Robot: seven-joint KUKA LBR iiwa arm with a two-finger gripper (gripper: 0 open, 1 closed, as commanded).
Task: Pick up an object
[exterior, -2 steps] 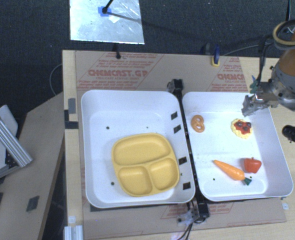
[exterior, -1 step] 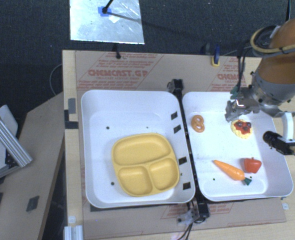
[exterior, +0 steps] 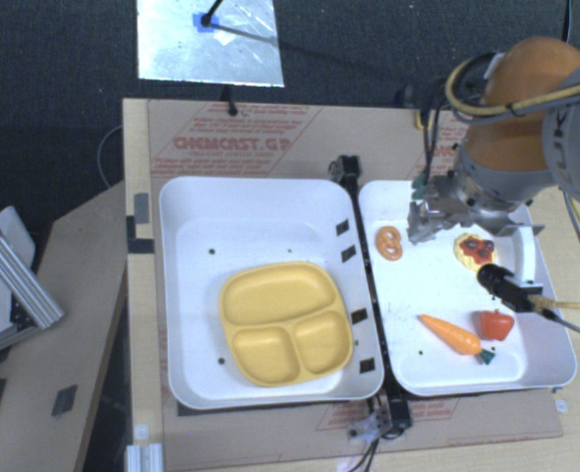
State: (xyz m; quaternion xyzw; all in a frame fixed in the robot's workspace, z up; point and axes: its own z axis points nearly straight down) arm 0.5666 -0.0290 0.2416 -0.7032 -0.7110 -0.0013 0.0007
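The right bin holds a small orange pretzel near its left wall, a yellow and red pizza piece further right, an orange carrot near the front, and a red pepper beside the carrot. My gripper hangs over the back of this bin, just right of and above the pretzel, with nothing seen between its fingers.
The left bin holds a yellow divided plate. A black clamp strip runs between the two bins. The arm's orange band and grey wrist loom over the right bin's back right corner.
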